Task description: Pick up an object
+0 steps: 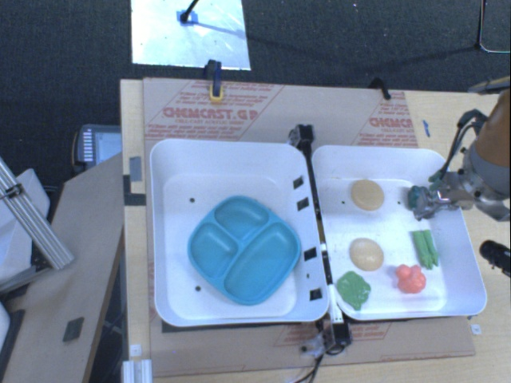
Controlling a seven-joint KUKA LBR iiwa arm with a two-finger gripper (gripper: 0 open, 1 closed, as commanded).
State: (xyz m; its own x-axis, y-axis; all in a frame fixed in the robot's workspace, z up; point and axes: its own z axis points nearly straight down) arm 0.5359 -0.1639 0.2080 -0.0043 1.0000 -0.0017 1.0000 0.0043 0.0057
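Green and red toys are lying nearest: a leafy green piece [353, 290], a red piece [409, 278] and green beans [425, 248], all in the right bin [463, 306]. Two tan rounds [366, 254] [367, 195] are sitting farther back. Beyond the beans, the gripper [421, 200] is hovering by the bin's right wall, carrying nothing; its opening, I cannot tell. A good pick probably means centring over one piece before descending.

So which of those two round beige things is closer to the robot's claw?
The upper beige round, farther from the camera. It lies almost level with the gripper, while the other beige round sits lower, above the green leafy piece.
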